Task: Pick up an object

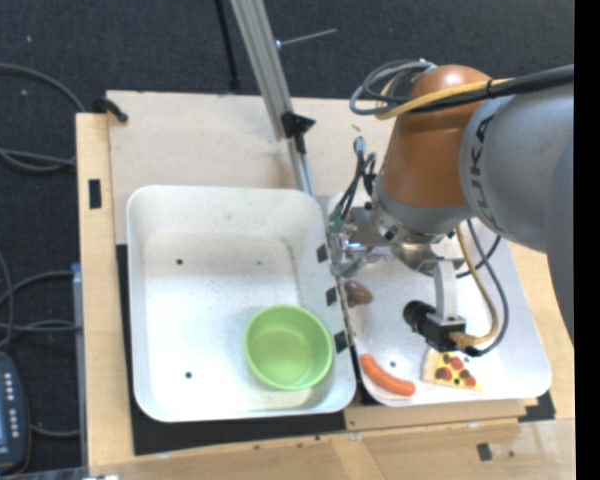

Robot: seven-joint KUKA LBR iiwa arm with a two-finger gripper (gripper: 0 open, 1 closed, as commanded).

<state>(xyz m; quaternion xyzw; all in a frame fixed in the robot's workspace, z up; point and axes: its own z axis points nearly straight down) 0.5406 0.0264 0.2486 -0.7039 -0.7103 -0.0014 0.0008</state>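
Arm (450, 158) hangs over the right bin (525, 358); can't tell how the jaws stand; small brown object (357, 292) by that bin's left wall; hotdog (387, 376) and pizza slice (451, 370) near its front edge; green bowl (288, 345) in the left bin's (180, 268) front right corner.

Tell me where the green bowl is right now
The green bowl sits in the left bin, at its near right corner, against the divide between the two bins. The sausage lies just across that divide in the right bin.
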